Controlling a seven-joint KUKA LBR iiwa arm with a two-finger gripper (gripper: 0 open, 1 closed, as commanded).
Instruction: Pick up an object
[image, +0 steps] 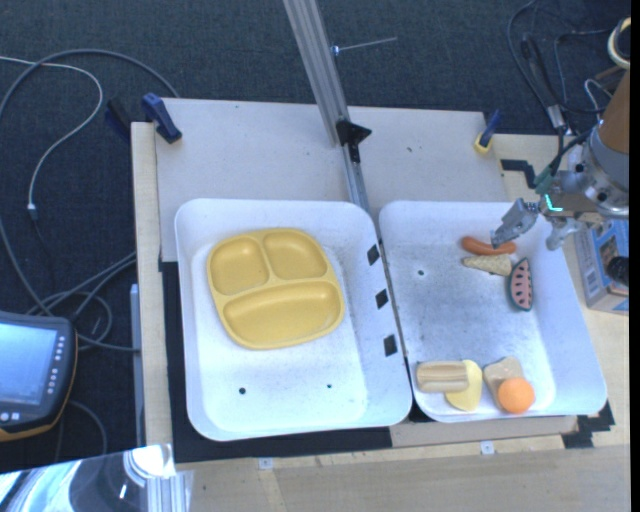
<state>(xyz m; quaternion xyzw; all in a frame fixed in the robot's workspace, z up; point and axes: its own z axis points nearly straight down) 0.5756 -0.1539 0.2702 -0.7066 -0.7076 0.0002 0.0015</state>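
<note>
My gripper (537, 226) hovers over the far right corner of the right bin (440, 300), open, with nothing between its fingers. Its left finger (518, 218) is just above and to the right of a red sausage (487, 244). A tan wedge (488, 264) lies right below the sausage, and a watermelon slice (521, 283) lies beside it near the bin's right wall. At the bin's near edge sit a bun (441, 376), a yellow cheese piece (464, 396), a tan bread piece (502, 372) and an orange (516, 396).
The left bin (200, 380) holds a yellow divided plate (277, 288). A metal pole (325, 80) slants over the bench's far side between the bins. Cables and a blue box (600, 262) crowd the right edge. Black clips (380, 297) line the divide between the bins.
</note>
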